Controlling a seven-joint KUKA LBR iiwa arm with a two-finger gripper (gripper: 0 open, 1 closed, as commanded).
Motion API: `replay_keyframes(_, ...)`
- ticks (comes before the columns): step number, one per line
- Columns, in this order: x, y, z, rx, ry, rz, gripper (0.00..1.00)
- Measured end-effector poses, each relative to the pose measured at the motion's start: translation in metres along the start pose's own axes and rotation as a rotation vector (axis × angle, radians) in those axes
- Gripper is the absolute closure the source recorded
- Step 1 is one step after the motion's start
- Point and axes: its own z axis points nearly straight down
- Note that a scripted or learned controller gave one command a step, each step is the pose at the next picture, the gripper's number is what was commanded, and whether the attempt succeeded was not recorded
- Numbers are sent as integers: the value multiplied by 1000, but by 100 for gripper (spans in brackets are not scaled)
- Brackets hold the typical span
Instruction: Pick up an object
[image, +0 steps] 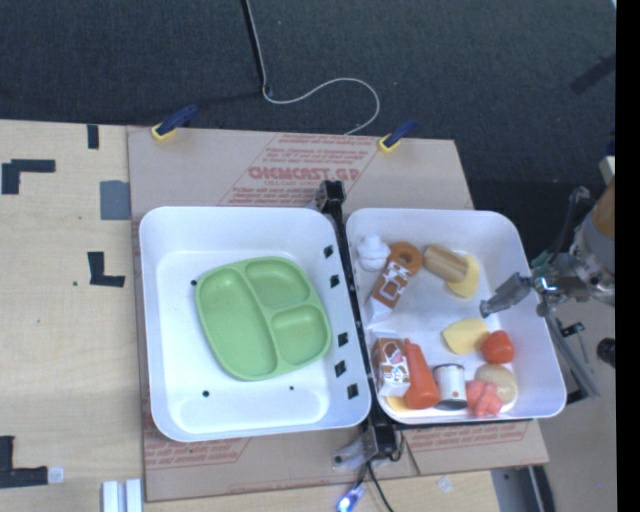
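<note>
hand (500, 298) over right bin (520, 238), grip state unclear | smooth green sectioned plate (263, 317) | glossy toy food (470, 335)

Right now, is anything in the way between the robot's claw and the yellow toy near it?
Nothing visible is. The gripper sits above the right bin, near its right side. The yellow toy lies just below and to the left of it, with bare white bin floor between them. The tomato sits beside the toy, not in between.
</note>
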Motion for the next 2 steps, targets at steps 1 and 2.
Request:
replay_keyframes(1, 67, -24, -95, -10, 0, -7, 0)
replay_keyframes(2, 64, -24, -98, 0, 0, -2, 100)
